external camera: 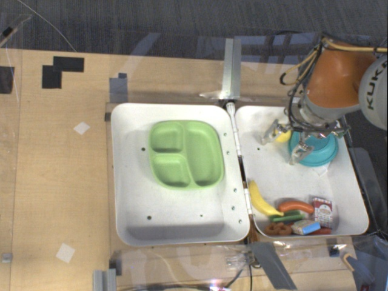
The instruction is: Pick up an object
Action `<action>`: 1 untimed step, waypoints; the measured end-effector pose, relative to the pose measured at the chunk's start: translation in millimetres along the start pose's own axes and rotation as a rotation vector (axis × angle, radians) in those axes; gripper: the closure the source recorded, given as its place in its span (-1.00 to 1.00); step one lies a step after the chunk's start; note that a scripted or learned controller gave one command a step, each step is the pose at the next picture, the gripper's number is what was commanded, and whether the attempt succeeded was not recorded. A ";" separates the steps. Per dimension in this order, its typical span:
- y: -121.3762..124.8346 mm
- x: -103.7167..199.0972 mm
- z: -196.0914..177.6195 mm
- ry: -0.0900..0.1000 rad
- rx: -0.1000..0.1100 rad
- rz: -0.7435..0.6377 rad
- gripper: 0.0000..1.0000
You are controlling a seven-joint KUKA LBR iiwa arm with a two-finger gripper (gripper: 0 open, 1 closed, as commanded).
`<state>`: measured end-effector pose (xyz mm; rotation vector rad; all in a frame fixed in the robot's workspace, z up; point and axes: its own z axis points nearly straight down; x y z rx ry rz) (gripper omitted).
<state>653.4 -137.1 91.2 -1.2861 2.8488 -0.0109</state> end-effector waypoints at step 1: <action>-50.3 27.3 1.6 0.000 -0.009 0.034 -1.00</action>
